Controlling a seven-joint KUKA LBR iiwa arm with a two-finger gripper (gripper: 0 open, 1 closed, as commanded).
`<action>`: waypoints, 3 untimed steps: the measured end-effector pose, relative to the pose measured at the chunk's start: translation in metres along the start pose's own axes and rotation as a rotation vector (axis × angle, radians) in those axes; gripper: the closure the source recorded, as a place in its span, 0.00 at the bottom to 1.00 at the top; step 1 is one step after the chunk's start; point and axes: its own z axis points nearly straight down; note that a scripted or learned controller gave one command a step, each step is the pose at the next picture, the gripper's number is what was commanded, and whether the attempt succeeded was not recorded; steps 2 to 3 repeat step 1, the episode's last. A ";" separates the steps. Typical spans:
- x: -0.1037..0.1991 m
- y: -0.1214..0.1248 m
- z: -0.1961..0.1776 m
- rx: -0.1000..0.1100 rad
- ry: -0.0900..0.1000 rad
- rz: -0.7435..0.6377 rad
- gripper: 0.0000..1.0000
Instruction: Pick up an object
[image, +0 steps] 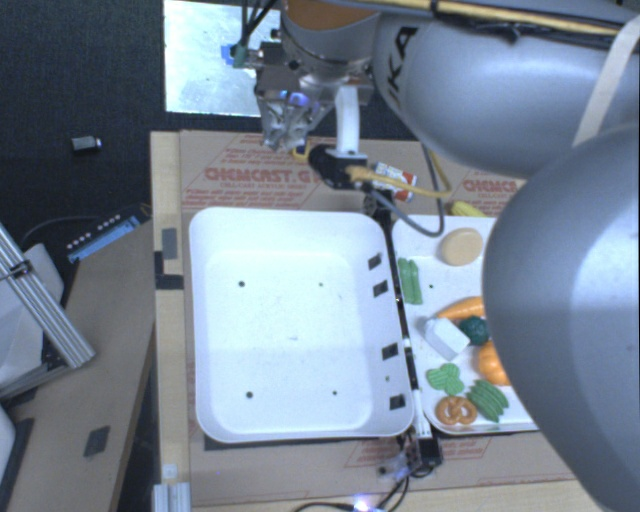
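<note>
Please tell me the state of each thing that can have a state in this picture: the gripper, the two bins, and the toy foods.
Gripper: raised beyond the bins' far edge, nothing visible between its fingers.
Left bin: flat on the bench.
Right bin: holds toy foods, partly covered by the arm.
Pretzel: lying flat, near corner.
Green bean pod: lying flat beside the divider.
White block: lying, tilted.

Brown cardboard sheet with red print under both bins, on bench. Dark floor beyond bench, upper left. Small grey block lying on floor, well apart from cardboard. Black strip with blue end and row of white dots at slant near bench's left edge. Silver aluminium extrusion rail tilted at far left. Pale reflective rectangular panel at top, behind cardboard.
</note>
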 end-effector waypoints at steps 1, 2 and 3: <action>0.002 -0.016 -0.169 0.001 0.000 -0.001 1.00; 0.002 -0.016 -0.169 0.001 0.000 -0.001 1.00; 0.002 -0.016 -0.169 0.001 0.000 -0.001 1.00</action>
